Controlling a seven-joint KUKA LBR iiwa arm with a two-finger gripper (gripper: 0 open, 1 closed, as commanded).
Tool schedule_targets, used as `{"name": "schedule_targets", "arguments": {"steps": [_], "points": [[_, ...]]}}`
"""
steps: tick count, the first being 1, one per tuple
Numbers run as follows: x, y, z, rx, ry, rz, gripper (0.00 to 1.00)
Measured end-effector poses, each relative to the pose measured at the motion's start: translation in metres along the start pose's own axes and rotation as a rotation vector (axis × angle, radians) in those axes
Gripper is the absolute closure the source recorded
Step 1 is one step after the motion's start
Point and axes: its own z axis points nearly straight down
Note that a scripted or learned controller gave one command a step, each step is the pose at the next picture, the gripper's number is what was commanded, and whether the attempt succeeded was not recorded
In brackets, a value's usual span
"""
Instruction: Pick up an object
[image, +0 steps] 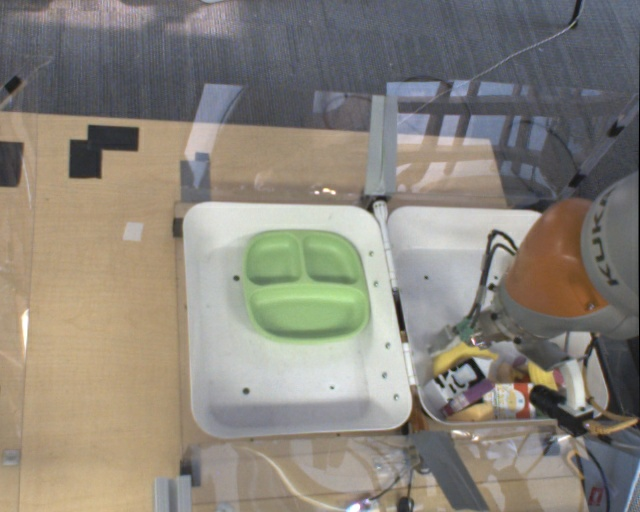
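The grey arm with its orange band (560, 265) reaches in from the right and hangs over the near part of the right white plastic bin (440, 250). Its wrist is low over a heap of small things crowded into that bin's near corner. The pincer (478, 338) is buried under the wrist and among the clutter, so I cannot tell its state, nor whether anything is caught in it.

The heap holds the likely targets: a yellow banana-shaped piece (462, 355), a small black-and-white box (462, 378), a purple stick-like item (468, 402) and a bottle with a red and white label (510, 400), all touching or overlapping one another. The left white bin (215, 330) carries a light green divided plastic tray (305, 284) near its middle, well apart from the arm.

The step in hand looks like the descent or the grasp itself at the heap. The next move would call for a firm closing on one item and a straight lift, as the neighbours lie so close that one could be dragged or knocked aside.
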Motion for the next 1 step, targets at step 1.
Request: {"name": "schedule_targets", "arguments": {"steps": [1], "points": [[0.0148,0.0999,-0.0885,0.028,0.008,0.02,1.0]]}}
